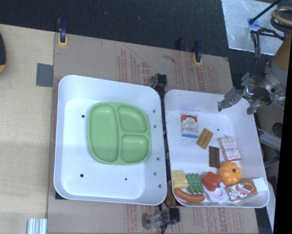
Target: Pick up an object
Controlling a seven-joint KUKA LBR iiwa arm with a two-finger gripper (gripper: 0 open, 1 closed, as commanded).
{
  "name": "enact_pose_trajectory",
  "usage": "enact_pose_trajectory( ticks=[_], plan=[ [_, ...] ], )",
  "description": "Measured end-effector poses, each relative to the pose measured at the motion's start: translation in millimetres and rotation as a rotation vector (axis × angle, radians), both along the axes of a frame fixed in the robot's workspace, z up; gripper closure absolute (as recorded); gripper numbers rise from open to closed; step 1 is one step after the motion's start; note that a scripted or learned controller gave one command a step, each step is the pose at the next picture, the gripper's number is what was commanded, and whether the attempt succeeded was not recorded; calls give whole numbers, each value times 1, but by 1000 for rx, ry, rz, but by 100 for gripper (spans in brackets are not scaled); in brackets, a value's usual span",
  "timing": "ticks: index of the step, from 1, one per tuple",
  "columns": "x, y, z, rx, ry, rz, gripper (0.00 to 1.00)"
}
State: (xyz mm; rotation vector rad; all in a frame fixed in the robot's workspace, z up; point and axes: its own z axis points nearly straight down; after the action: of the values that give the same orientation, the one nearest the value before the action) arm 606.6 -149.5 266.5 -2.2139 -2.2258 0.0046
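Camera view shows the pincer (238, 100) spread wide and holding nothing, up over the far right corner of the right bin (181, 99), while the little red and white packet (189, 126) lies below it to the left

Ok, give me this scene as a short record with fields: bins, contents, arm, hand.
left bin: holds a green divided plate
right bin: holds toy food, mostly at its near end
items: small carton, cracker, orange pumpkin, red pepper, hot dog, yellow cheese
arm: enters from the right
hand: open, above the right bin's far right corner, holding nothing
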Motion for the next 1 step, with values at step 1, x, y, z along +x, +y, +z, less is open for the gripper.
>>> enact_pose_trajectory(
  ticks=[1],
  plan=[
    [-6, 29, -170, 1, -1, 1, 0]
  ],
)
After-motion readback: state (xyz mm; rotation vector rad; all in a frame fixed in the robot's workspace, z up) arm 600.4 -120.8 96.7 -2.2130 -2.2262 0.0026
